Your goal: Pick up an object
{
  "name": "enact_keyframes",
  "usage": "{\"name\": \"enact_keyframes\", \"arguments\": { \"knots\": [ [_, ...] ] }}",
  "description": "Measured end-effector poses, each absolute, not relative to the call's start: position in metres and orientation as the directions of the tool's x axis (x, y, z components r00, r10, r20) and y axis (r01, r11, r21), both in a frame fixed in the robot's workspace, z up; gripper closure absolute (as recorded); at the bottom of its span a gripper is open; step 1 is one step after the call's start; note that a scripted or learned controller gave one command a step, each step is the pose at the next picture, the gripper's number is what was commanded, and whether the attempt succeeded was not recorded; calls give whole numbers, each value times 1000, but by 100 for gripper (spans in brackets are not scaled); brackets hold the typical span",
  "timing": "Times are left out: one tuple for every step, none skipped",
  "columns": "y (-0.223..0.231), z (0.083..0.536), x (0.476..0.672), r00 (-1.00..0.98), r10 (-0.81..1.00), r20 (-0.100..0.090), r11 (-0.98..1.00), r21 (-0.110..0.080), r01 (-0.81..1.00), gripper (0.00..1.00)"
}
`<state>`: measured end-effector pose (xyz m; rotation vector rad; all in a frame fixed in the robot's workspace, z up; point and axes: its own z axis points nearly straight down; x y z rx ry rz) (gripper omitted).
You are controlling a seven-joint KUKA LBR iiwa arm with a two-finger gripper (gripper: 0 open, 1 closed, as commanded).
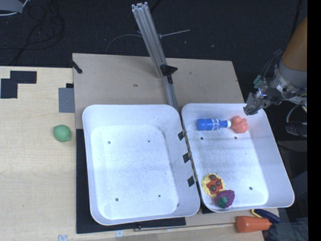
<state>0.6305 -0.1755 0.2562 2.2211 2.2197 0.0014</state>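
Observation:
In the right bin (261,159) lie a blue bottle with a white neck (211,124) and an orange-pink lump (240,125) touching its neck end, both near the far wall. Near the front of that bin sit a yellow toy with dark red spots (213,184) and a purple and green toy (225,199). My gripper (252,107) hangs over the bin's far right corner, just up and right of the orange-pink lump. Nothing shows between its fingers.
The left bin (100,119) stands beside the right one. A green ball (62,133) rests on the wooden bench at the left. An orange object (252,224) lies outside the right bin's front edge. A metal rail (153,39) slants up behind the bins.

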Motion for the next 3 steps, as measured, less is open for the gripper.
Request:
{"name": "enact_keyframes", "arguments": {
  "knots": [
    [-124, 262, 631, -3, 1000, 1, 3, 0, 1000, 100],
    [-63, 262, 637, -4, 1000, 1, 4, 0, 1000, 100],
    [-13, 265, 644, -3, 1000, 1, 3, 0, 1000, 100]
  ]
}}
